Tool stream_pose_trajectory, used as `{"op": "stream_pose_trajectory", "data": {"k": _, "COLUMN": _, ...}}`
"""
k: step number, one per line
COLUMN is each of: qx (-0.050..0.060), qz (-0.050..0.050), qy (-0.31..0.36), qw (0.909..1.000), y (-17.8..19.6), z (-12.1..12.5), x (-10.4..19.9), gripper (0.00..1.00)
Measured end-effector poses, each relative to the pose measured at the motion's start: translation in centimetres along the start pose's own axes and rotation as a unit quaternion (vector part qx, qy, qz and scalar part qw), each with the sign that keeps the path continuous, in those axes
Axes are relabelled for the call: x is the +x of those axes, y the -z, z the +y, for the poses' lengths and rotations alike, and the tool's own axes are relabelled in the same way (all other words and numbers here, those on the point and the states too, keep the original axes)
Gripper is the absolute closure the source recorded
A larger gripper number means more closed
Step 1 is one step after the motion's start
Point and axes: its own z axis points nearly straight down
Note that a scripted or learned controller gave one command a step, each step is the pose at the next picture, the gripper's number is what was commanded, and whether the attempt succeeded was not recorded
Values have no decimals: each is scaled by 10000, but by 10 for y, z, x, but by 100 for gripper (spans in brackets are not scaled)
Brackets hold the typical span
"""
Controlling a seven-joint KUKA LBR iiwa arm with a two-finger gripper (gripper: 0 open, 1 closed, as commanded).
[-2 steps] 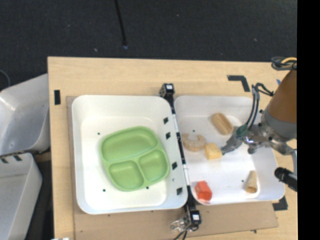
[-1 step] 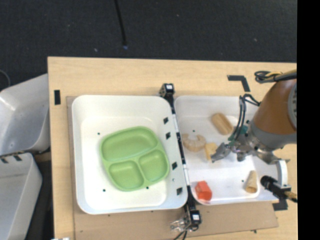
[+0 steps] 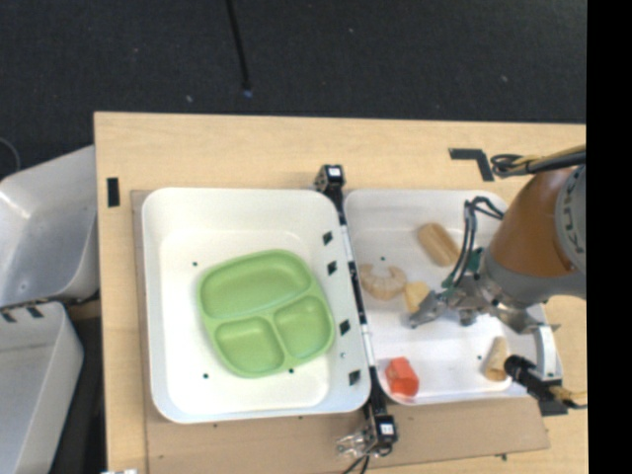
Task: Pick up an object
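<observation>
Over the right-hand white bin (image 3: 395,210) the grey arm with its orange band (image 3: 528,230) reaches in from the right, its gripper (image 3: 427,312) low over the bin floor just beside a small yellowish wedge-shaped piece (image 3: 416,294). How far apart the jaws stand I cannot tell, since dark metal blurs together there, and nothing visibly sits between them. Any of the bin's loose pieces could serve as the object to pick: a pale round pastry-like item (image 3: 382,280) near the wedge, a tan bread-roll shape (image 3: 437,243) farther back, a red block (image 3: 401,377) at the front edge, and a small beige piece (image 3: 495,360) under the arm. Judging by its position, the wedge looks the likeliest target. Across the divider, the left bin (image 3: 158,265) holds a green compartment plate (image 3: 265,311), well apart from the gripper.
</observation>
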Motion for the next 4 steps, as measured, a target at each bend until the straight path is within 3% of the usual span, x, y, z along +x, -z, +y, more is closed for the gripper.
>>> {"op": "stream_pose_trajectory", "data": {"k": 1, "qx": -22, "qz": -4, "qy": -24, "qw": 10000, "y": 12, "z": 1, "x": -1, "gripper": 100}}
{"op": "stream_pose_trajectory", "data": {"k": 3, "qx": -50, "qz": -10, "qy": 21, "qw": 10000, "y": 124, "z": 0, "x": 4, "gripper": 100}}
{"op": "stream_pose_trajectory", "data": {"k": 4, "qx": -24, "qz": 8, "qy": 43, "qw": 10000, "y": 137, "z": 17, "x": 52, "gripper": 100}}
